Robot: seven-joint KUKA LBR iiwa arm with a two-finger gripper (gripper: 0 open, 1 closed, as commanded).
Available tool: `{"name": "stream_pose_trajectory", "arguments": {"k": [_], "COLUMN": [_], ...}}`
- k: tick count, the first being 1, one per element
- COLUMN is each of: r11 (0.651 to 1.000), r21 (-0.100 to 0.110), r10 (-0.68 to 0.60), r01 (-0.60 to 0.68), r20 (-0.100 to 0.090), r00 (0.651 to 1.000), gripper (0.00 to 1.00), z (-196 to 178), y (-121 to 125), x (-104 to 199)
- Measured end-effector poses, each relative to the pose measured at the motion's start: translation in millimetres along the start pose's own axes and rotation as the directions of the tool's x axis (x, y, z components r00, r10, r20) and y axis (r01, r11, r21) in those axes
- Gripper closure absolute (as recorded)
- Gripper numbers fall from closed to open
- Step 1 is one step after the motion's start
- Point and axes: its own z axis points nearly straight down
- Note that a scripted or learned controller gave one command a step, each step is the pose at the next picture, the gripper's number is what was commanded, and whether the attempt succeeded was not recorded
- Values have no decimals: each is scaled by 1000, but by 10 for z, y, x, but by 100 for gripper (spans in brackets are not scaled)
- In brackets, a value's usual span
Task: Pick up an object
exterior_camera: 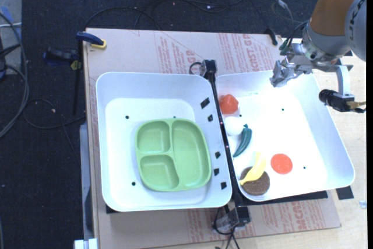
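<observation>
Two white bins set side by side, gripper [281,77] poised over the right bin's [317,125] far edge, jaw opening not discernible, nothing seen held, orange-red round object [229,104], green pepper [243,140], banana [253,168] lying apart below, green divided plate [173,154] in left bin [116,125].

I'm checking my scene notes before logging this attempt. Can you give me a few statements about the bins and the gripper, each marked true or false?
1. The green divided plate lies in the left bin. True.
2. The gripper is over the left bin. False: it is at the far edge of the right bin.
3. The flat orange-red disc lies apart from the brown round object. True.
4. The yellow banana-shaped item sits in the green plate. False: it is in the right bin, overlapping the brown object.
5. The dark green pepper-shaped item is between the gripper's fingers. False: it lies on the bin floor near the divider.
</observation>
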Motion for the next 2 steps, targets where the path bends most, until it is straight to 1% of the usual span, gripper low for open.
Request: {"name": "stream_pose_trajectory", "arguments": {"k": [1, 2], "r11": [1000, 1000], "r21": [4, 3], "r10": [-3, -4], "r01": [3, 4], "r20": [-2, -2], "r00": [1000, 1000], "gripper": [100, 100], "z": [68, -61], "y": [-100, -244], "x": [482, 1050]}}
